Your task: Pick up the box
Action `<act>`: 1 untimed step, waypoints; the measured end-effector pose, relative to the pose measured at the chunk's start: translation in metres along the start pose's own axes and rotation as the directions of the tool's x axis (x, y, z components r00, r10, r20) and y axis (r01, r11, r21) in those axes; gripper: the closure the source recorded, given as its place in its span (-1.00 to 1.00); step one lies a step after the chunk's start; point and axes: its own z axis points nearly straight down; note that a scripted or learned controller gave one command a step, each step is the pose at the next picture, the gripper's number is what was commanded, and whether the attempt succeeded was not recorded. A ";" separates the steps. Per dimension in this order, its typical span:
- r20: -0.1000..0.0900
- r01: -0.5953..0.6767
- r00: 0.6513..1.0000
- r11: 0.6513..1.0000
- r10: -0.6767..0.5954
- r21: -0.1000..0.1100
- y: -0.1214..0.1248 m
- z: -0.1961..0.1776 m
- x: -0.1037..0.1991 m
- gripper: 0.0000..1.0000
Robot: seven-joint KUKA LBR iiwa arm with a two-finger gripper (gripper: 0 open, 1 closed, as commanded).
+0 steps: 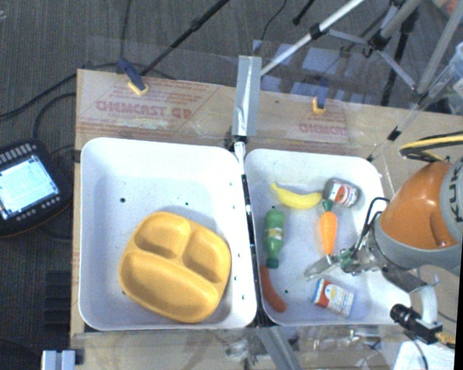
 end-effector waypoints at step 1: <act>0.003 -0.096 0.995 0.995 0.096 -0.004 0.002 0.000 0.004 -1.00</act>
